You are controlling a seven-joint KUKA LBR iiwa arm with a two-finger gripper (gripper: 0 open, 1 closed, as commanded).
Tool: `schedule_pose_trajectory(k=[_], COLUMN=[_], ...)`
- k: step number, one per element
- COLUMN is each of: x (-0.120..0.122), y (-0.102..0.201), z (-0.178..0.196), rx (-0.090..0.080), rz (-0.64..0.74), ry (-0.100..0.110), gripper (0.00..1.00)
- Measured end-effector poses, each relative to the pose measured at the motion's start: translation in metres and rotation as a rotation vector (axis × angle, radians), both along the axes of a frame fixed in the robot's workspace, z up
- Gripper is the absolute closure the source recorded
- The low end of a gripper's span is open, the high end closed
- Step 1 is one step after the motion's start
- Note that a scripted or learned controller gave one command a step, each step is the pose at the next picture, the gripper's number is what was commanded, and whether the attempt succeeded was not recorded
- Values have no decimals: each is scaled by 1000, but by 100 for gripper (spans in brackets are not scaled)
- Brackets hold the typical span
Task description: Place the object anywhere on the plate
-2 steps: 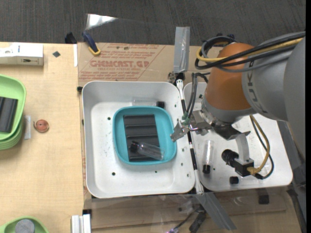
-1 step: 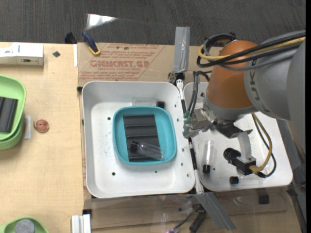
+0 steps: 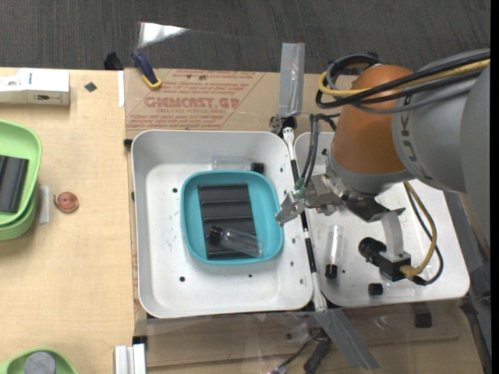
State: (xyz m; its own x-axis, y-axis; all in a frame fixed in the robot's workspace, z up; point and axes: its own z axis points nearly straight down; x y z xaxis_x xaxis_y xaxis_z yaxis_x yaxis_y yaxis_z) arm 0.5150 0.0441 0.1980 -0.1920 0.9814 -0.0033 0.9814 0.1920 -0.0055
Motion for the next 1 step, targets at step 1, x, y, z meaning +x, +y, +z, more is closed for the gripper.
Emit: schedule_pose_trajectory(k=[1], x=[0], y=[0], z=[0], rx=[0], rz=[0], ry=[0], gripper=[0])
